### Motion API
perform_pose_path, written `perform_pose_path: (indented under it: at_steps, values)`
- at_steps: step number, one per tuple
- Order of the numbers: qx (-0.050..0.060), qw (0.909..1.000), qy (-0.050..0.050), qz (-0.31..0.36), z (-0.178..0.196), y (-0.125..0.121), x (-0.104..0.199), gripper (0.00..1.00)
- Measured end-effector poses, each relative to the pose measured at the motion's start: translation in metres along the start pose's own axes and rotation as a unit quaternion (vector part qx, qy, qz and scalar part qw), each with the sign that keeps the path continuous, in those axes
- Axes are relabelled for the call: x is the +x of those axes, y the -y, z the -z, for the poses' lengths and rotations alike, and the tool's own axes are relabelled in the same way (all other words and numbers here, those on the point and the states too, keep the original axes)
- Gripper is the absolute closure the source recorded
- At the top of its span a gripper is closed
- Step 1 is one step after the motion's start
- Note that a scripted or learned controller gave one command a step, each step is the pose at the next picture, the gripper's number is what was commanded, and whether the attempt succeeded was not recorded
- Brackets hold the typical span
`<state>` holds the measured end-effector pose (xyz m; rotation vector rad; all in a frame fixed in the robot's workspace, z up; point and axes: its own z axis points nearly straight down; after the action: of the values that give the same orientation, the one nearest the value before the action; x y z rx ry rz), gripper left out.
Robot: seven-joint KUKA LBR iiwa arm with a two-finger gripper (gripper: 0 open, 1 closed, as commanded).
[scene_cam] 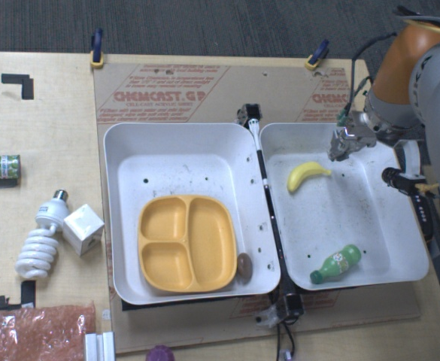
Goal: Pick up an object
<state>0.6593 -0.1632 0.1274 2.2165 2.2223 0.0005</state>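
Nothing lifted yet. Curved yellow plastic banana lies in the right white bin, toward 11 o'clock. Metal two-finger gripper hovers just at its 2 o'clock; grip state unreadable. Whole pick remains.

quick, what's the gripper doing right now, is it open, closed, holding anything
Gripper: over the right bin, just right of the banana; open or closed cannot be told, and nothing shows between its fingers.

The wooden bench bears a printed brown board under two white bins. Left of it lie a green can, a spiral bulb, and a white cube.
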Motion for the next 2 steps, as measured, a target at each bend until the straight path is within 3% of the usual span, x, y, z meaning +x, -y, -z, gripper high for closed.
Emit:
perform_pose_path:
  at_steps: [1,2]
  values:
    - [0.001,1.0000,0.000,-0.001,-0.034,0.052,-0.008,0.00]
    - [0.001,1.0000,-0.001,-0.002,-0.035,0.094,0.010,0.00]
